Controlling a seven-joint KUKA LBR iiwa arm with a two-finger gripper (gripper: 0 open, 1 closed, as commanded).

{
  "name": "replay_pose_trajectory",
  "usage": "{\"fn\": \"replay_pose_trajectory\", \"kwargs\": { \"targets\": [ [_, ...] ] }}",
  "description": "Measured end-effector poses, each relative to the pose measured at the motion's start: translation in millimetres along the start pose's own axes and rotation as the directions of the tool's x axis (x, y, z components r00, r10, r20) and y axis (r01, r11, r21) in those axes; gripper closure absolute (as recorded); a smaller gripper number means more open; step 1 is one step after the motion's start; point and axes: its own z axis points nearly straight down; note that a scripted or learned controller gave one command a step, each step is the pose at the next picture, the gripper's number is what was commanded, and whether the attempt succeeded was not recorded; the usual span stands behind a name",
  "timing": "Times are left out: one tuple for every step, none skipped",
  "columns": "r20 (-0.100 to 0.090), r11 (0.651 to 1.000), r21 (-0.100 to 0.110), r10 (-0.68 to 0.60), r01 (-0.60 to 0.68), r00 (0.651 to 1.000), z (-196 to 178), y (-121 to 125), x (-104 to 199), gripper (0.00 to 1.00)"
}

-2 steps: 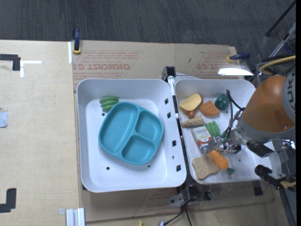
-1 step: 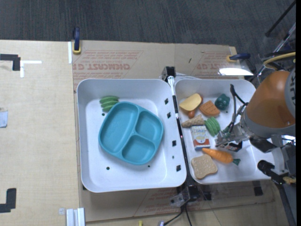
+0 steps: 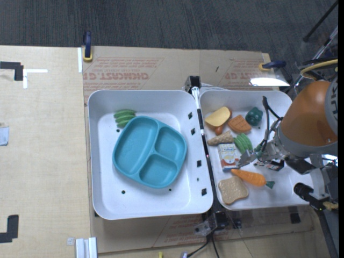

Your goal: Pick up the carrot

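Claw (image 3: 253, 156) just above carrot (image 3: 249, 177) — apart.

Robotics lab: plywood worktop (image 3: 43, 144) with clamps (image 3: 86, 46) at its edge, 2 white bins (image 3: 102, 198) of toy food, taped-down cardboard (image 3: 123, 69), cabling, grey carpet (image 3: 161, 15) beyond.

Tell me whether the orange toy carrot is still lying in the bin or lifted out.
Lying in the bin: the orange toy carrot rests flat on the right white bin's floor, just below the gripper.
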Motion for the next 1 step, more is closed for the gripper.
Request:
{"fn": "replay_pose_trajectory", "kwargs": {
  "targets": [
    [0.005,0.981,0.002,-0.195,0.195,0.981,12.9,-3.2,-0.1,0.00]
  ]
}}
